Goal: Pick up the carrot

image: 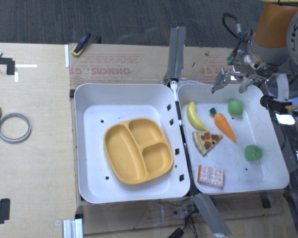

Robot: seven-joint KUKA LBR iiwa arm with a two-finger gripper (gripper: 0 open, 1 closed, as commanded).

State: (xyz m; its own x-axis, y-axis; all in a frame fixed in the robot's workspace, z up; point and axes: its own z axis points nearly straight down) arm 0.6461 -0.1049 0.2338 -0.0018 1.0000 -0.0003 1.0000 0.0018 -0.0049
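Carrot point(224, 126) lies in right bin point(270, 148), far half, green top pointing far-left, tip near-right. Banana point(194, 116) just left of it; pizza slice point(206, 142) near-left, close to carrot. Green ball point(235, 107) just right of carrot top; second green ball point(253, 152) near-right, apart. Red snack packet point(210, 176) at near edge. Claw point(233, 83) open, holding nothing, above far rim of right bin, apart from carrot. Left bin point(89, 148) carries yellow divided plate point(138, 149). Tape roll point(13, 127) on table point(35, 172), far left.

Glossy white plastic bins point(89, 148) — matt yellow plastic plate point(138, 150) — on pale, wood-look bench point(35, 172).
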